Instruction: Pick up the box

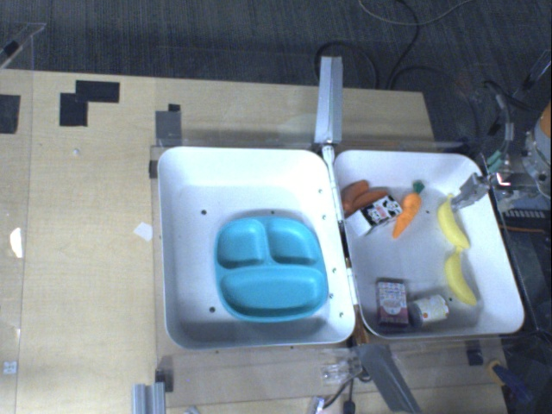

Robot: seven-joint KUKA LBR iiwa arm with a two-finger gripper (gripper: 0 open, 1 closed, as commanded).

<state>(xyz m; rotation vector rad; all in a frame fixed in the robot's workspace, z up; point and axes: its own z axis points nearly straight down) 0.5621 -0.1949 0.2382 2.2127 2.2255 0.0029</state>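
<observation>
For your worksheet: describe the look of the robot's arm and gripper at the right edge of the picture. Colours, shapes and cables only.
Little of it is in frame. The gripper is a slim grey metal piece with a pale, shiny tip. Behind it sits a blocky grey wrist part with a small red light and thin dark cables looping above it. A sliver of the orange band shows at the picture's edge.

blue tray (272,268), carrot (405,216), perhaps sausages (362,196)

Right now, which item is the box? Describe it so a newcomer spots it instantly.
Look in the right bin, the one without the blue tray. Go to its near edge, left of the lower banana. The box is the flat, dark maroon rectangle with a pale label; the small whitish can beside it lies on its side and is rounded.
</observation>
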